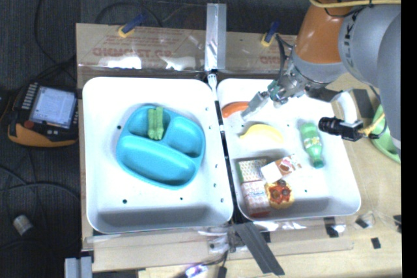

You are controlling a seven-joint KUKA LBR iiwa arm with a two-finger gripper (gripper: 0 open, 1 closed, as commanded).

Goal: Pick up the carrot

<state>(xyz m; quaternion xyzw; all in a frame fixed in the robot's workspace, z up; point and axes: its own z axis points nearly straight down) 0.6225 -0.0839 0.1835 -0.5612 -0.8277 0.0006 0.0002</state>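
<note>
The gripper (255, 104), jaws apart, hovers beside the carrot (233, 107) at the right bin's (339, 205) upper-left corner; likely light, stiff, smooth plastic, best pinched across mid-body

orange carrot (233, 107); yellow banana (262, 133); green bottle (312, 144); blue tray (159, 145)

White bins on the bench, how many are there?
2: the left bin holds a blue plate; the right bin holds the carrot.
</note>
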